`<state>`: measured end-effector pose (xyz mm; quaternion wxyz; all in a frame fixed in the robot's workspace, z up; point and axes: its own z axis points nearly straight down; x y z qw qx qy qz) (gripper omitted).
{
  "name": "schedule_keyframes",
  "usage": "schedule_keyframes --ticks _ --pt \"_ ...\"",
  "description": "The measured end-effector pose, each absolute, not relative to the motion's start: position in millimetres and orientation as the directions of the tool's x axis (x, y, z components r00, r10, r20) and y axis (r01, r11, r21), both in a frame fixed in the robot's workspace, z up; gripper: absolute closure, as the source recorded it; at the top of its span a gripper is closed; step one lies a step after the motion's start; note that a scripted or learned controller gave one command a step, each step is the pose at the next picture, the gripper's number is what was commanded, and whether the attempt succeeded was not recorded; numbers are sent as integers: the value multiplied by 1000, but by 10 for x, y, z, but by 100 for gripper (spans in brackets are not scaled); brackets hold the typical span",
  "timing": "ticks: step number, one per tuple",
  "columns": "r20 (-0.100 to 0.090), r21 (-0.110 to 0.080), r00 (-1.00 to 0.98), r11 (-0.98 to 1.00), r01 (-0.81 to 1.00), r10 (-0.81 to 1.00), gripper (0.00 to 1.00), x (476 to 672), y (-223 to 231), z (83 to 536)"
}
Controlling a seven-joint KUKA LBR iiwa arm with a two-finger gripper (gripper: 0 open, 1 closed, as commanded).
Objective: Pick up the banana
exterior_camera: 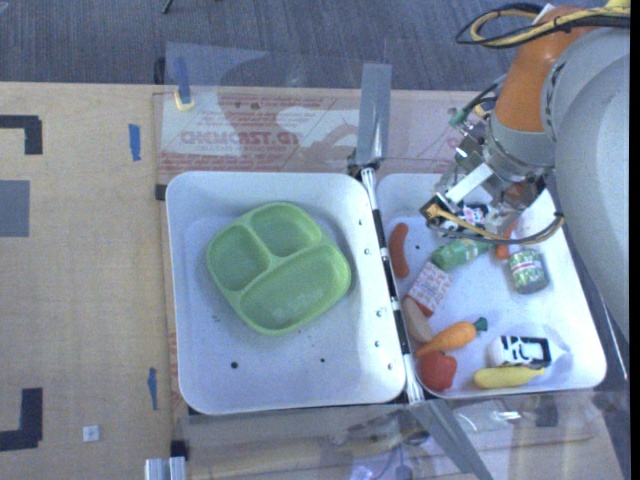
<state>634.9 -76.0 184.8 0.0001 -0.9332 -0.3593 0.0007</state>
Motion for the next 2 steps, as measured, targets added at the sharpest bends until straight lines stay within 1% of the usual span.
schedule_keyframes --ticks 1,2 --pt "-2 -3 862 -862 507 507 0 5587 -952 1008" --pt "-10 -10 935 -935 355 355 0 6172 -1155 865"
